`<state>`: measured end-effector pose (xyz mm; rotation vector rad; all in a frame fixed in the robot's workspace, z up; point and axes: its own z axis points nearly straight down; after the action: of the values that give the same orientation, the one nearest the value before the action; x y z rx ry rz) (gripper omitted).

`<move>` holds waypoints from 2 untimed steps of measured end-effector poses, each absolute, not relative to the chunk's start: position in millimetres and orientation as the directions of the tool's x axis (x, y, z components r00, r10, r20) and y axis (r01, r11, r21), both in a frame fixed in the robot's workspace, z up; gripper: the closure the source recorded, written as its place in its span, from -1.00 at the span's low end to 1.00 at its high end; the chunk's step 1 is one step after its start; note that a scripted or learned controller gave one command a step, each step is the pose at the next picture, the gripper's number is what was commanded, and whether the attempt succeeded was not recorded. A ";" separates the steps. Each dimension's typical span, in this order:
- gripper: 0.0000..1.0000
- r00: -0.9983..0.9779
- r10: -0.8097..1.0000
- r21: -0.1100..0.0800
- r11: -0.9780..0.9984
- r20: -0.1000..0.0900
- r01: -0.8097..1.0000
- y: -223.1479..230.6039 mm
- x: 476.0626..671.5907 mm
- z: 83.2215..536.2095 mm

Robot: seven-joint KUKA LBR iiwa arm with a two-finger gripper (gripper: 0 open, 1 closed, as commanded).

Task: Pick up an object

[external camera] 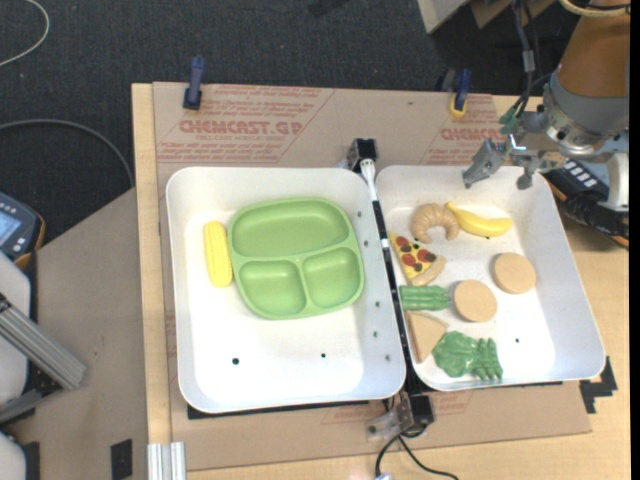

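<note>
The claw (505,165) (seemingly open) hangs just above-right of the banana (479,221).

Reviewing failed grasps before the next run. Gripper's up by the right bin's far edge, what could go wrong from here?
1. The yellow toy banana touches the tan toy croissant; a descent there may nudge both or pinch the wrong one.
2. The gripper hangs over the far rim of the right white bin; going straight down, it may strike the rim.
3. The two flat tan round discs lie low, so a pinch could slip off.
</note>
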<state>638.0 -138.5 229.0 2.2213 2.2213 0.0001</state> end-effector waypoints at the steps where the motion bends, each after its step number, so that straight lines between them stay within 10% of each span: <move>1: -1.00 0.001 1.000 -0.018 -0.001 0.006 1.000 -100.8 545.1 110.4; 2: -1.00 0.003 1.000 0.003 -0.003 0.003 1.000 -102.8 487.6 86.6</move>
<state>487.6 -102.8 86.6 2.2244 2.2184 0.0065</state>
